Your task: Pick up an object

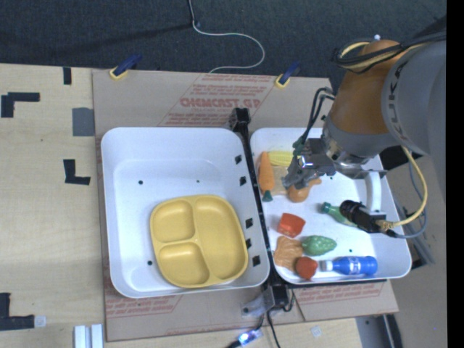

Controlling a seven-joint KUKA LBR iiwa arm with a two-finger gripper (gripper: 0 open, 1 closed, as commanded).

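Nearest the camera in the right white bin (395, 268) lie a blue plastic bottle (353, 266), a red round toy (306, 267) and a green leaf-shaped toy (319, 244). All look light, smooth and rigid; the bottle would likely roll, so it is best taken across its body. Mid-bin sits a red block (291, 224). Farther in, the gripper (302, 171) hangs low over an orange lump-shaped toy (297, 191), beside an orange carrot-shaped toy (266, 171). Whether the fingers are apart or together cannot be told. The grey arm (377, 107) leans in from the right, wrist angled downward.
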